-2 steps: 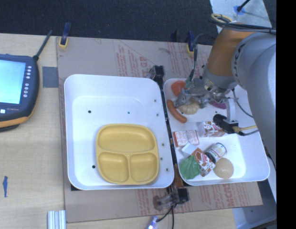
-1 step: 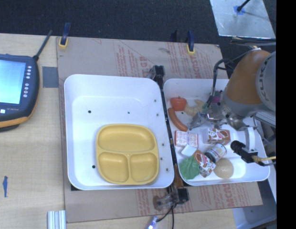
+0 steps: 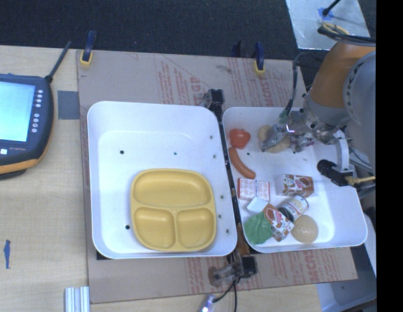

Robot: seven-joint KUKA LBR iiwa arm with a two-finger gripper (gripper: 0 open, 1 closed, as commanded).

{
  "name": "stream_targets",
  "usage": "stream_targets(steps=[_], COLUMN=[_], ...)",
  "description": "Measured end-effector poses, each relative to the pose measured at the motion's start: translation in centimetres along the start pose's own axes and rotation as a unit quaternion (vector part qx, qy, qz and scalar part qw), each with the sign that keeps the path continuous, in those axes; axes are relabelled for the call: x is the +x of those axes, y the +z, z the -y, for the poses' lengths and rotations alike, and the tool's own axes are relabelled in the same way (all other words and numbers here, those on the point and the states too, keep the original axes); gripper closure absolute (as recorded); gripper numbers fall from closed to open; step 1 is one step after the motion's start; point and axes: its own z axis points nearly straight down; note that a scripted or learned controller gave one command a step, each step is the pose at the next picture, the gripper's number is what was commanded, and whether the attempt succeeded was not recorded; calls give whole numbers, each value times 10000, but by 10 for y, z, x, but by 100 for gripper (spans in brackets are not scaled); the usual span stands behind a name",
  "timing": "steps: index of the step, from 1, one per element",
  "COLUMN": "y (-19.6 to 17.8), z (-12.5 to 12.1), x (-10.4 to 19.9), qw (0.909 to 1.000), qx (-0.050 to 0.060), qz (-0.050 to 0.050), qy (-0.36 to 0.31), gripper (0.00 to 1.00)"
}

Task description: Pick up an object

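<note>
Hovering low at the right bin's (image 3: pixel 357 203) upper edge, the gripper (image 3: pixel 284 137) is crowding a tan object (image 3: pixel 277 147); grasp unconfirmed, opening indiscernible, nothing lifted yet.

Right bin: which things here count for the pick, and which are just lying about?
For the pick:
gripper, low over the tan item
tomato
sausage
jar
green leaf
bun

Lying about:
yellow tray in the left bin
pendant
clamps

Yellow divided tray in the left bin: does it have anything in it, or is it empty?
Empty. All three compartments of the yellow tray show bare yellow plastic; it lies flat in the left bin.
</note>
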Motion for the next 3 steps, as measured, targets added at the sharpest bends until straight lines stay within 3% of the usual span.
stream_targets(steps=[1,2,3], y=[-3,-5,-19], z=[-12,-12,-14], x=[34,57,57], qw=[10000,9999,9999], qx=[-80,-107,-132], qz=[7,89,77], qy=[-26,7,-9], gripper=[0,0,100])
